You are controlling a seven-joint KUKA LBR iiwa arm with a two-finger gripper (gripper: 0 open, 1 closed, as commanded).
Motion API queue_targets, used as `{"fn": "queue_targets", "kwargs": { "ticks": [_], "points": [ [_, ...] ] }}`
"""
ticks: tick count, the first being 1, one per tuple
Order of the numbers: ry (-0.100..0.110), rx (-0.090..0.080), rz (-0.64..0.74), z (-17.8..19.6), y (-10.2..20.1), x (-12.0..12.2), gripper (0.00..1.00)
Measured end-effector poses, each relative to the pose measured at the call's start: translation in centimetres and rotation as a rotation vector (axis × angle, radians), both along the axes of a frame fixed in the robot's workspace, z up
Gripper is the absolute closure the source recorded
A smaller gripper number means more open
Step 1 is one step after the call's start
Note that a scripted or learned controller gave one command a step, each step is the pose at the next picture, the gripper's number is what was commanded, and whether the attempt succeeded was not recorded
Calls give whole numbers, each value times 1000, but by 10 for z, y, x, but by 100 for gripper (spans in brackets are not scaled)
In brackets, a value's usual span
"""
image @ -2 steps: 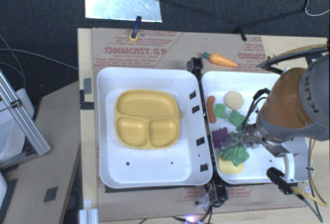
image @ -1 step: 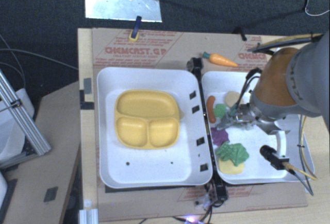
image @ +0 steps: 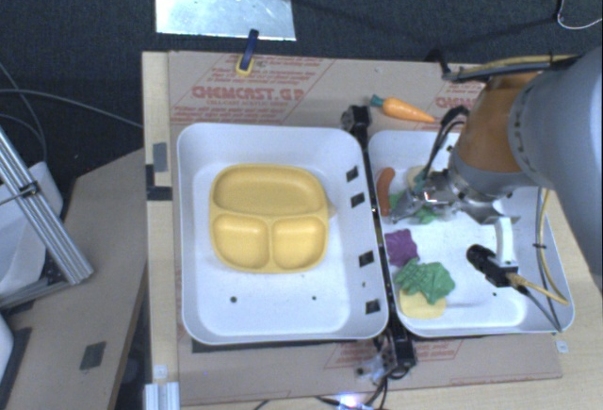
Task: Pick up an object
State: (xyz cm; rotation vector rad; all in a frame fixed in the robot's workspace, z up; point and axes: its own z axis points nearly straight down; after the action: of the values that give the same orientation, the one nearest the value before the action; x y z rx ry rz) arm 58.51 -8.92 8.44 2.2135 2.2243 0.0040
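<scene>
We reach in from the right over the right bin [image: 528, 319], our gripper [image: 420, 202] low in its far left part. We cannot tell how the gripper is set. The nearest object, a red sausage-shaped piece [image: 384, 188], lies just left of it by the bin wall, its long axis running near to far. A purple piece [image: 401, 246] and a green leafy piece [image: 426, 279] lie nearer us. The yellow divided tray [image: 268, 216] sits in the left bin [image: 203, 304].
</scene>
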Motion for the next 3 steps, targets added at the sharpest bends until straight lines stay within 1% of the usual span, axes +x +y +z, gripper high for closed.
{"fn": "queue_targets", "kwargs": {
  "ticks": [1, 2, 3],
  "points": [
    [-4, -3, -6, 2, -65, 46, 0],
    [-2, -2, 2, 12, -62, 46, 100],
    [-5, -3, 5, 23, -62, 47, 100]
  ]
}}
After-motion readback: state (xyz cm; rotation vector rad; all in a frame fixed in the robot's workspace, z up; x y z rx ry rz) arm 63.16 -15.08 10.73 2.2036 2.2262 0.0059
